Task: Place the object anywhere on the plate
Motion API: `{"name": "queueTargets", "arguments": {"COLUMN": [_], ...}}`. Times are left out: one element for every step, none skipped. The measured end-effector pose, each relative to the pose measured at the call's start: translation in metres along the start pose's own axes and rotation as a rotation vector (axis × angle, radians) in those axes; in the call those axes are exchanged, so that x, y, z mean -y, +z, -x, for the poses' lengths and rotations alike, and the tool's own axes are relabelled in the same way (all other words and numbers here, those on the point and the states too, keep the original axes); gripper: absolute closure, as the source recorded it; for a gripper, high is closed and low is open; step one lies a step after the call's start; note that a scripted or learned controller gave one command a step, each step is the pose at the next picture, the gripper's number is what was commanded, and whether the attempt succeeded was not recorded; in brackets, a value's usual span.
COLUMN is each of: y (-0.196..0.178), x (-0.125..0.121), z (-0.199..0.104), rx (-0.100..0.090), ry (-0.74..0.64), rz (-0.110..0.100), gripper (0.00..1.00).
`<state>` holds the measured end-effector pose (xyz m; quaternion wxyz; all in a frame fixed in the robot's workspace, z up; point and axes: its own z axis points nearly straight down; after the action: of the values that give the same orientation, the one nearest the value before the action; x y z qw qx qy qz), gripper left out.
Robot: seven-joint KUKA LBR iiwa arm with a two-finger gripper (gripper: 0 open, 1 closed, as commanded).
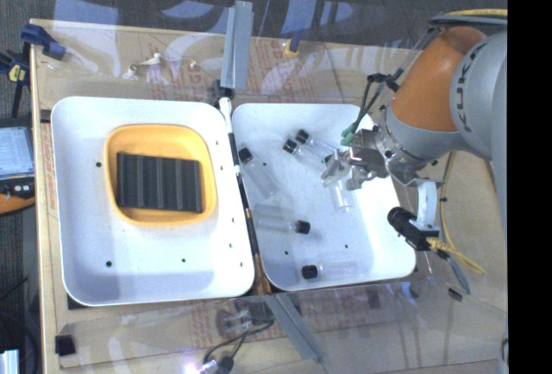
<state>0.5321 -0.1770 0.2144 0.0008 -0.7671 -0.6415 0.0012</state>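
Down at the near edge of the bench, the right bin point(379, 264) shows a clear vial with a black cap point(316, 271) lying flat close to its front wall. A touch further in, another capped vial point(285, 224) rests on the bin floor near the middle, and one more point(257, 170) lies up against the left wall. Across in the left bin point(78, 260), the yellow plate point(159, 146) sits with a dark ribbed insert point(160, 183) on it, nothing else resting there. Back on the right, the gripper point(343, 174) hangs over the right bin, with a clear vial point(339, 191) right at its tip; whether it is clenched or released I cannot tell. Beyond it, two black-capped vials point(304, 146) lie near the far wall, and the arm's orange band point(435, 79) looms above.
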Motion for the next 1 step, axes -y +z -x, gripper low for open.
{"name": "queueTargets", "arguments": {"y": [0.0159], "x": [0.018], "z": [-0.0376], "rx": [-0.002], "ry": [-0.144], "rz": [-0.004], "gripper": [1.0]}}
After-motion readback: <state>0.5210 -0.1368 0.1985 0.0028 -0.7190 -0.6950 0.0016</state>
